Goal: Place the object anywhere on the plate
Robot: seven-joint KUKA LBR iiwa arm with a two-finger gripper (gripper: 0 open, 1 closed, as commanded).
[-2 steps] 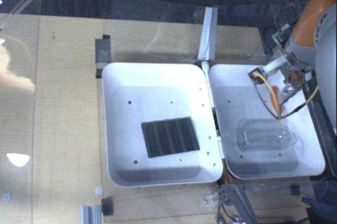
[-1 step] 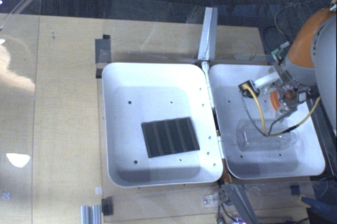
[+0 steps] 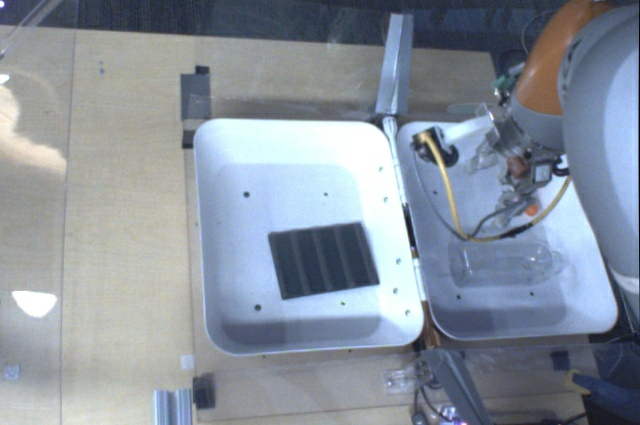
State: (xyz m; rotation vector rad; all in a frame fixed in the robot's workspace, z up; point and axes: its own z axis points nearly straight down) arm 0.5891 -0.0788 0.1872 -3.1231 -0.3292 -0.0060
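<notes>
The grey arm (image 3: 600,113) is seen over the right bin (image 3: 590,313), and its jaws hang above the back part of this bin. Whether the jaws are wide or narrow cannot be told. Nothing is seen held in them. The clear bottle (image 3: 503,265) lies on its side in the right bin, apart from the jaws and nearer the front. The dark plate (image 3: 323,259) in the left bin (image 3: 230,163) carries nothing, so, as it is judged, both the pickup and the placing are left.

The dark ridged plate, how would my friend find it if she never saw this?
Look at the left white bin. On its floor, slightly toward the near edge, lies the dark ridged plate, a flat rectangle set a bit crooked. The clear plastic bottle is see-through and lies in the right bin.
</notes>
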